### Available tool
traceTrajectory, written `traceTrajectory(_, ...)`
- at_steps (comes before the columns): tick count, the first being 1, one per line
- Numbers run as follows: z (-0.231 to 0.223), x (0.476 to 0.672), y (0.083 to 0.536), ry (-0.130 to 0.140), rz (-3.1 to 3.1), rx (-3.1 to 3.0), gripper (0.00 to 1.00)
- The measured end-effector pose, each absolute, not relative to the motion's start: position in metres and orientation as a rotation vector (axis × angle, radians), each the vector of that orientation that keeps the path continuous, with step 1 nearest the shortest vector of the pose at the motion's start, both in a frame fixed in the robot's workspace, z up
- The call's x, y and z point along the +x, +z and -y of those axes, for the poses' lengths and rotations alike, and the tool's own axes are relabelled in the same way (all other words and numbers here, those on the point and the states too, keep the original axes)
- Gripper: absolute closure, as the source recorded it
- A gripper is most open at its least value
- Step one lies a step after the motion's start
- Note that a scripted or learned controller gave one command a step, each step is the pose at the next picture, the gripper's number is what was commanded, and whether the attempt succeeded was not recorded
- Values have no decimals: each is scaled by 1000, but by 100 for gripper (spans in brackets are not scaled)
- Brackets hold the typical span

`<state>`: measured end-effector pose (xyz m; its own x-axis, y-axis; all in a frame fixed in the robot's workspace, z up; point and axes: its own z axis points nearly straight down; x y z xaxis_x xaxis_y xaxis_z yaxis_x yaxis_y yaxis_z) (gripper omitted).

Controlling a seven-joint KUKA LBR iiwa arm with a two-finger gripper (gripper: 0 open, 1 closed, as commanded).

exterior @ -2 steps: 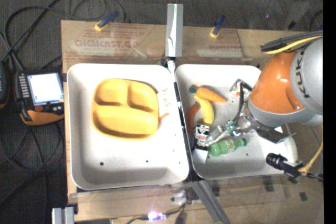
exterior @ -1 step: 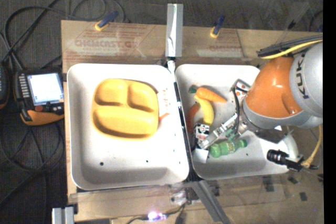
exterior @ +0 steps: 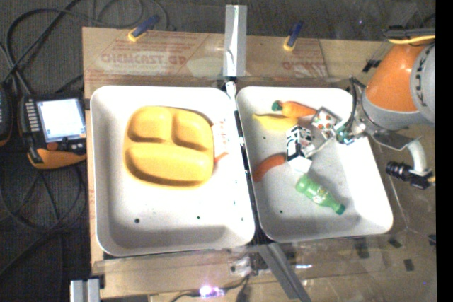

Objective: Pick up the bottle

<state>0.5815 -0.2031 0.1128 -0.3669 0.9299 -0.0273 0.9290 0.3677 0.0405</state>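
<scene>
Gripper (exterior: pixel 301 141) hovers just above-left of the green bottle (exterior: pixel 319 195); its grip cannot be told.
You should centre over the bottle's body, then descend.

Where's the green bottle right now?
The green bottle lies on its side in the right bin, toward its front, just below the gripper.

light: dim, warm cast, from overhead | brightest: white bins (exterior: pixel 106 173), slightly washed out at the rims | floor (exterior: pixel 42 25): dark, grainy | shadows: soft, short, under the yellow tray (exterior: pixel 170 145) | glare: small purple flare at bottom edge (exterior: pixel 207 291) | focus: soft overall, fine detail smeared
</scene>
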Motion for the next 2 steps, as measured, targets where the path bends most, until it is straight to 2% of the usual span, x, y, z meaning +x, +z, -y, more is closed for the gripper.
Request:
traceTrajectory(1,216,573,170,-5,-2864,1285,0)
traceTrajectory(2,168,524,92,-2,-2929,1114,0)
